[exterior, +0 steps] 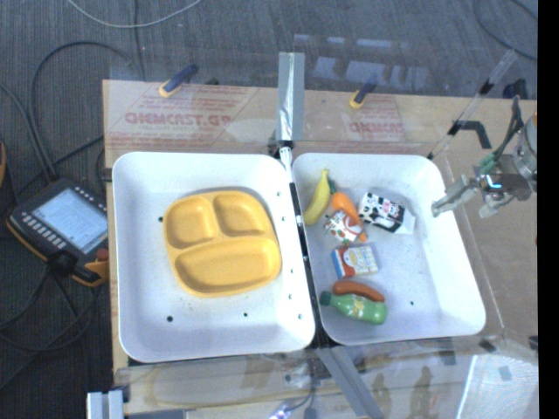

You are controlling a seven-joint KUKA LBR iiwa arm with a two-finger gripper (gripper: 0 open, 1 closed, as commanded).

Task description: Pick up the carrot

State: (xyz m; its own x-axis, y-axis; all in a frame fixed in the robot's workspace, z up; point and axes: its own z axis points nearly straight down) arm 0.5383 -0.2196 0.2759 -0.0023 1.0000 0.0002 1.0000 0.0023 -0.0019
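The carrot [344, 206] is a short orange piece lying in the upper left part of the right bin [454, 278]. It rests between a yellow banana [318, 198] on its left and a black-and-white cow-print carton [383, 211] on its right. A small red-and-white toy [343, 227] touches its lower end. My gripper [491, 188] hangs at the view's right edge, outside the right bin's upper right corner and well away from the carrot. Nothing shows in its grasp.
The right bin also holds a small orange-and-blue carton [355, 260], a red sausage [359, 290] and a green bottle [355, 308] near its front. A yellow divided tray [224, 241] lies in the left bin [140, 260]. A teach pendant [59, 225] sits on the floor at left.
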